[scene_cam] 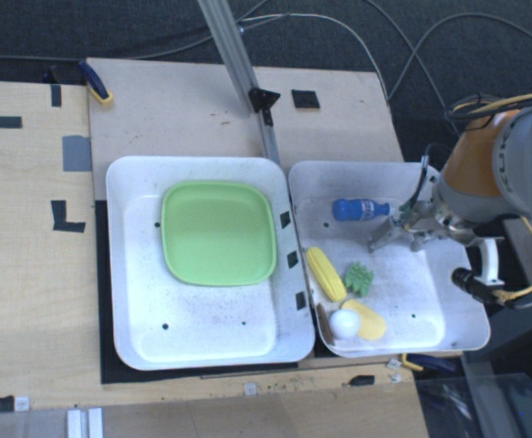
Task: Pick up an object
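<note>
Right bin [448, 336] holds blue bottle [360, 210] just beside the tool [381, 238].

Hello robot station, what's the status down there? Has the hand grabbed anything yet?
Hand low in right bin, nothing seen in it. Blue bottle just beside it, untouched. Corn, green toy, white ball lie nearby.

A tan wooden desk [183, 108] carries two shallow white bins side by side, the left bin [133, 272] and the right bin [448, 322]. A grey metal post [234, 48] slants up behind them. Thin cables [339, 26], possibly wires, loop across the dark floor [65, 12] beyond.
</note>
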Available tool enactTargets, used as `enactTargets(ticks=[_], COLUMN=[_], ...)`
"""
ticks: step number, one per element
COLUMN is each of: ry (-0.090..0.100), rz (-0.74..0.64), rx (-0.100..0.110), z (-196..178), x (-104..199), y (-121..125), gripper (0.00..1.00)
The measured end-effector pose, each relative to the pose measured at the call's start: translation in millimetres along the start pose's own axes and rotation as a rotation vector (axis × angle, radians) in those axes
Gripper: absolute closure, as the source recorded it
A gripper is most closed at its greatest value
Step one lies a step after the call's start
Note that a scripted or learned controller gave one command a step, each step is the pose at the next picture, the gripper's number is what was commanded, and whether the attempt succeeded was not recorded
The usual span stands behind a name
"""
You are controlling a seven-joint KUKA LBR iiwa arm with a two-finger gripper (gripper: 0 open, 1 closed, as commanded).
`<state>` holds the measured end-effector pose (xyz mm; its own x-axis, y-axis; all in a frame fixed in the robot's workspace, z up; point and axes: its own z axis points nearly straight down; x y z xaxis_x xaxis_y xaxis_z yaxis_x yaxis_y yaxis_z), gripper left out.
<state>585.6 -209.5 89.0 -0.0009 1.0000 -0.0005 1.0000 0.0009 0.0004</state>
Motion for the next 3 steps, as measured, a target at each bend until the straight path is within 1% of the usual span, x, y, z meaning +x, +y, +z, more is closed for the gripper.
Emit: enactTargets(ticks=[1,2,3], ry=[-0.001,-0.001,-0.001], rz=[0.0,0.0,0.0], rx=[-0.002,-0.004,-0.004], z=[-11.4,-69.3,-131.5], x=[-0.5,5.2,6.3], y=[0.5,-4.4,-1.3], gripper=[1.0,1.0,1.0])
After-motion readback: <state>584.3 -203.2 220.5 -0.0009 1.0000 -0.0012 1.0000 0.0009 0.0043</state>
